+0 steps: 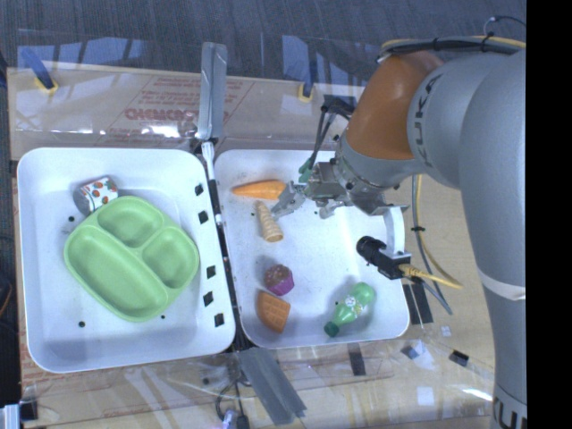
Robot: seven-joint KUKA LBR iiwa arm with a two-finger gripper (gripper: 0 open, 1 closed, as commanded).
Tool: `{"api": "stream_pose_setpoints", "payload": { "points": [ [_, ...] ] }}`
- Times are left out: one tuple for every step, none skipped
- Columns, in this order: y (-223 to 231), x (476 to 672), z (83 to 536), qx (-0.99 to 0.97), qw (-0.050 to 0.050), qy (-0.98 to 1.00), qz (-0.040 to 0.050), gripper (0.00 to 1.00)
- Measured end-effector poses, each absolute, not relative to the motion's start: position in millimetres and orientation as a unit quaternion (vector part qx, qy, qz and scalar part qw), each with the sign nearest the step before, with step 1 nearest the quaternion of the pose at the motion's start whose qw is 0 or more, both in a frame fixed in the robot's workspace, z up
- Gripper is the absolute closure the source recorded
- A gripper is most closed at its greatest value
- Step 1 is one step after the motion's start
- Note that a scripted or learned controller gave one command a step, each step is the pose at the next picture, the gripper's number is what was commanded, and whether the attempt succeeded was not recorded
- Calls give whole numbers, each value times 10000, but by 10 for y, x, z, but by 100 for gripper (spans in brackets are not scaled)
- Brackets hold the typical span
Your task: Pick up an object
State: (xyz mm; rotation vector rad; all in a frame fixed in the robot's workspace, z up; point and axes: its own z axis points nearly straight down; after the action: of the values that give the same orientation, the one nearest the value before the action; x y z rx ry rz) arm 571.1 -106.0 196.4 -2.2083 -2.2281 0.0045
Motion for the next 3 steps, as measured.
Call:
{"api": "stream_pose_setpoints", "payload": {
  "points": [
    [-999, 6146, 913, -7062, -4, -7080, 7, 0],
    [-940, 5560, 913, -6926, 16, -7213, 13, 0],
    [-1121, 6565, 917, -7212, 19, -6927, 14, 0]
  ]
}}
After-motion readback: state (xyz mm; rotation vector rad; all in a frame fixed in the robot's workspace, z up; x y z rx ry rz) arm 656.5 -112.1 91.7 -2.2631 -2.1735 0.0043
